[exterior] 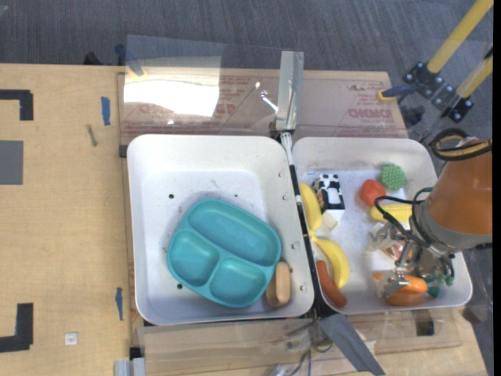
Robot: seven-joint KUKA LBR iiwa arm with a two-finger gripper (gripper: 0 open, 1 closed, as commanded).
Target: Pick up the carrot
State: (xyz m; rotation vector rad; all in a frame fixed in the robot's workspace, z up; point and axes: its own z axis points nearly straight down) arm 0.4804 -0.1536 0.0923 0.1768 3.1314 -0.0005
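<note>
Far to the left of the gripper (409,276), in the left bin (149,210), lies a teal divided plate (225,253) with three compartments. A tan bread roll (279,283) stands just beside the plate's right corner, against the bin's near right wall.

Past the wall between the bins, in the right bin (352,149), a banana (311,207) lies along the left side, with a second banana (335,258) curving below it. A reddish-brown sausage (330,284) lies at the lower end of that second banana, to the left of the gripper and near the bin's front wall. A small black-and-white toy (330,191) sits up and to the left of the gripper, beside the upper banana.

Above the gripper lie an orange-red rounded piece (372,192) and a green leafy piece (393,175), touching or nearly so. A yellow piece (395,212) lies between them and the wrist.

The gripper points down over the near right corner of the right bin. The carrot (404,291) lies directly beneath it, by the front wall. How far the gripper stands apart I cannot tell, nor whether it has hold of the carrot.
</note>
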